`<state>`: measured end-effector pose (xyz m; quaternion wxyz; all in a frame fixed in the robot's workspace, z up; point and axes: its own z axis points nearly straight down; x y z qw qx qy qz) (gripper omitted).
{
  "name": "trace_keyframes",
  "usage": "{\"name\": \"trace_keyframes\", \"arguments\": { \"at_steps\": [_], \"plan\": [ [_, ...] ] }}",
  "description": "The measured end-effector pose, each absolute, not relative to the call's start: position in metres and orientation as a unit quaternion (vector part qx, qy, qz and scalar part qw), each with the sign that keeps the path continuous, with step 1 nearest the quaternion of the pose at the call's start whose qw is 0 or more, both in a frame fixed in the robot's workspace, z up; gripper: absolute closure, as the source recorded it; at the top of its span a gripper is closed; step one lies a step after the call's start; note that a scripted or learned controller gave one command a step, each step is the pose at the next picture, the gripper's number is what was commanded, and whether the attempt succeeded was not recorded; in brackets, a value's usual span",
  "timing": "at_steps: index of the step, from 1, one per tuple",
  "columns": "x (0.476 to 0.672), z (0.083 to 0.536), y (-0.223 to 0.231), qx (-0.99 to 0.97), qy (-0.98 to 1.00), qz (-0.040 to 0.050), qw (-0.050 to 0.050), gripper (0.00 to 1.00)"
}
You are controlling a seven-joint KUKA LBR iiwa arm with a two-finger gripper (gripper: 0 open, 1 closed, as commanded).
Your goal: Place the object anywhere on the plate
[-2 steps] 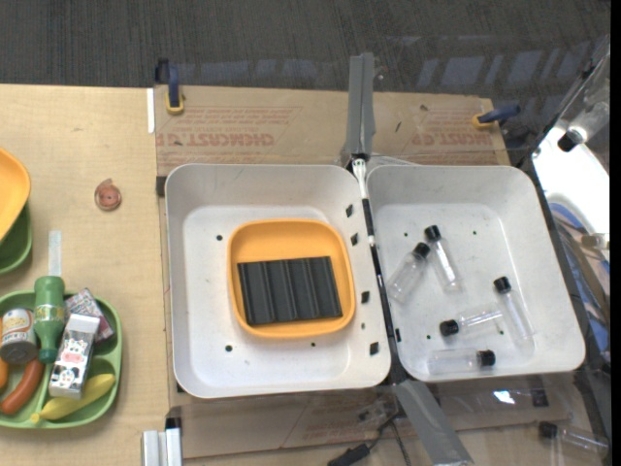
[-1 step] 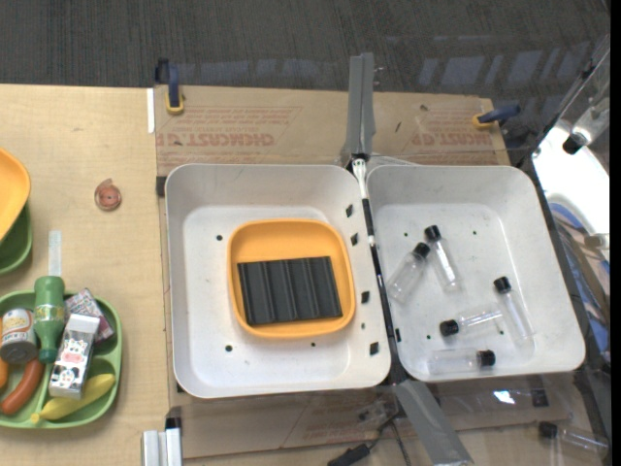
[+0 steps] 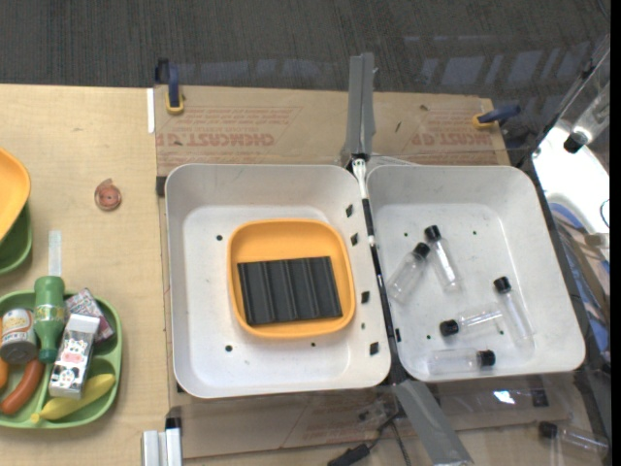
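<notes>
A yellow-orange plate (image 3: 291,236) lies in the left white bin (image 3: 194,280), and a dark ribbed rectangular piece (image 3: 291,290) rests on it. In the right white bin (image 3: 543,260) several clear vials with black caps lie scattered: one (image 3: 441,257) near the middle, one (image 3: 408,268) to its left, one (image 3: 513,309) at the right, one (image 3: 473,321) lower down, and one (image 3: 460,361) by the front wall.
Both bins sit on brown cardboard (image 3: 252,124) held by clamps. On the wooden table at left stands a green tray (image 3: 102,391) of toy food, with a yellow and a green bowl (image 3: 10,212) behind it. A small pink item (image 3: 108,195) lies near them.
</notes>
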<state>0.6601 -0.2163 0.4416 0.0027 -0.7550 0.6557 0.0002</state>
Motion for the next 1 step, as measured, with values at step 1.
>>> {"name": "trace_keyframes", "arguments": {
  "at_steps": [1],
  "plan": [
    [0.66,0.4408,-0.2072,-0.854,0.52,0.0009,0.002,1.0]
  ]
}}
